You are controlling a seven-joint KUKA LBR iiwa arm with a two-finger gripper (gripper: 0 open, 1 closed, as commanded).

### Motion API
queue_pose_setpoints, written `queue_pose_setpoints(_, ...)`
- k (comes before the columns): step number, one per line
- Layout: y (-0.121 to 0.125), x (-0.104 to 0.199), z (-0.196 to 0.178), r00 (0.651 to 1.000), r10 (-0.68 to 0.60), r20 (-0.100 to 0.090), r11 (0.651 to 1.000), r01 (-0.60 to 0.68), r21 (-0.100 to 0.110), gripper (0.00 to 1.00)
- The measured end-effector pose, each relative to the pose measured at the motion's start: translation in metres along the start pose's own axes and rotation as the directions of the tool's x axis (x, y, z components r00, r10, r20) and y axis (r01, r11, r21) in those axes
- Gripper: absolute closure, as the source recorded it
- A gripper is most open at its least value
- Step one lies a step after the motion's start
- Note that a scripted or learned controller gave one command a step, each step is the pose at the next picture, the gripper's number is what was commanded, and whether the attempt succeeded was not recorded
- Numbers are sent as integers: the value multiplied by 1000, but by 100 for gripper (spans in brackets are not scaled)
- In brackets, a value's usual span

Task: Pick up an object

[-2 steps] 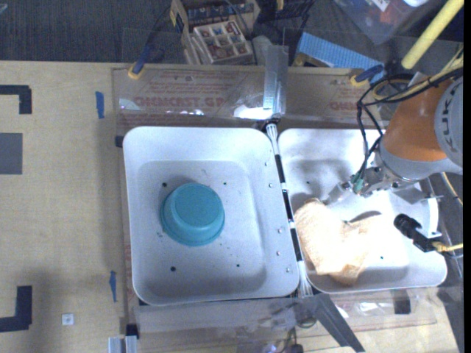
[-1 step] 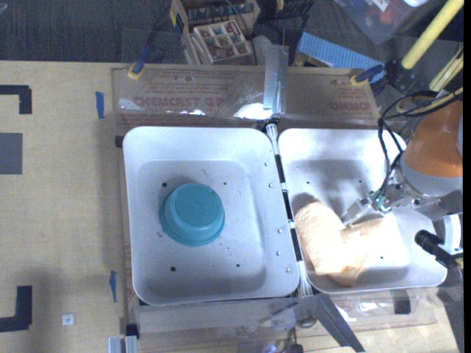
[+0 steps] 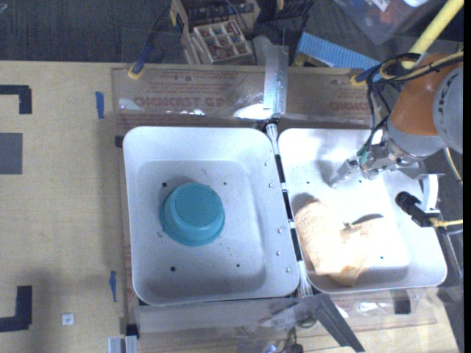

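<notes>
So from my remote seat, the biggest things on the light wooden bench (image 3: 59,219) are the two shallow white plastic bins sitting side by side, touching along the middle seam. The left bin (image 3: 140,153) has a round teal plastic bowl (image 3: 193,212) flipped upside down, a bit left of its centre. The right bin (image 3: 324,149) holds a tan, crumpled cloth-looking lump (image 3: 327,241) down in its near-left corner, pushed up against the wall next to the seam. The grey arm with the orange band (image 3: 423,109) comes in from the right and hangs over the far-right part of that bin. Its two-finger gripper (image 3: 346,171) points toward the bin's middle, above and apart from the tan lump, with nothing between the fingers that I can see. Can't honestly tell if the fingers are spread or pressed together, it's too small and blurry. There's also a thin dark sliver (image 3: 366,220) lying beside the lump's right edge.
</notes>
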State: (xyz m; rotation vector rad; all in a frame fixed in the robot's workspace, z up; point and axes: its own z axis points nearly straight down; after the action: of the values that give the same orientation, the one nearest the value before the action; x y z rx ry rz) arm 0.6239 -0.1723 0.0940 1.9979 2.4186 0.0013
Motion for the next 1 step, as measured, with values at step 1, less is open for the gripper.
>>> queue_pose_setpoints(1,37,20,7,1000,-8,1,1000,8,-1,0)
